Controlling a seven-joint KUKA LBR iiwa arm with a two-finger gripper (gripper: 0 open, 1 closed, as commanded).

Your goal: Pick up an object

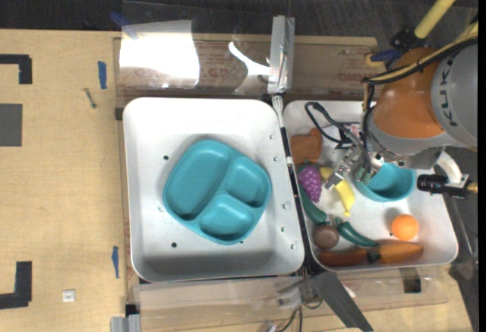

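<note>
My gripper (348,169) hangs low in the right bin (448,247), reaching in from the right under the orange-banded wrist. It sits just above a yellow piece (343,197), with purple grapes (310,181) to its left and a small teal bowl (389,183) to its right. A brown piece (307,145) lies at the bin's far left. An orange ball (405,227), a long orange-brown piece (368,253), a brown round piece (326,235) and a green curved piece (354,232) lie along the near side. Nothing is visibly held.
The left bin (144,133) holds a teal divided plate (218,190). A metal divider post (280,57) stands behind the seam between the bins. Black cables (326,121) trail over the right bin's far side. Wooden bench top (53,171) lies to the left.
</note>
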